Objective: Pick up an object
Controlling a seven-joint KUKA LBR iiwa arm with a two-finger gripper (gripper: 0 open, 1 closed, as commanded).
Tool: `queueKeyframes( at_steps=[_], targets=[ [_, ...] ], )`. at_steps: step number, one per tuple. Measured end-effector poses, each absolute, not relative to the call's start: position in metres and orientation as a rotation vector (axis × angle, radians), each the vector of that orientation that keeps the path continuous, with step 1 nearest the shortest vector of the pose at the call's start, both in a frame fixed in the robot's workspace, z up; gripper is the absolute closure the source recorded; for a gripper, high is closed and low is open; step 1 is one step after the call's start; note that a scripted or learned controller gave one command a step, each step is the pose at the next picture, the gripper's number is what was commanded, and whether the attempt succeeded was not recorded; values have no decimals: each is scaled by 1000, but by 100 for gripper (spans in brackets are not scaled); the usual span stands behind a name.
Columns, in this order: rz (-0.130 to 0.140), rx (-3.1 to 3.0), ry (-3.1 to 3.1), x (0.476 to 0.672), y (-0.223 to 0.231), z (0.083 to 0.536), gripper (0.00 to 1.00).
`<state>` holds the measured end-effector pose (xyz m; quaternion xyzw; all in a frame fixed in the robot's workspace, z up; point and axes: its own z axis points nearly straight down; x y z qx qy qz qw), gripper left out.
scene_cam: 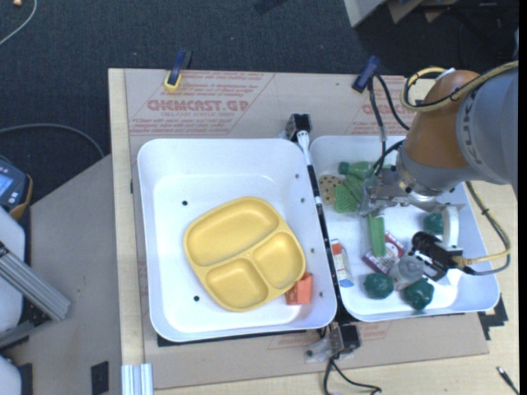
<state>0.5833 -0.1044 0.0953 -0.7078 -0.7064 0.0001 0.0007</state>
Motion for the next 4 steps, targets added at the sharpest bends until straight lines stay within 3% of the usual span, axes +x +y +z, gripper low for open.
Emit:
queueKeyframes(
  at_steps=[2, 3, 4],
  targets=[
    [-5, -2226, -2226, 588, -111, 209, 100],
    [-4, -2224, -2226, 589, -111, 226, 100],
    [-4, -2216, -2229, 607, -64, 218, 100]
  ],
)
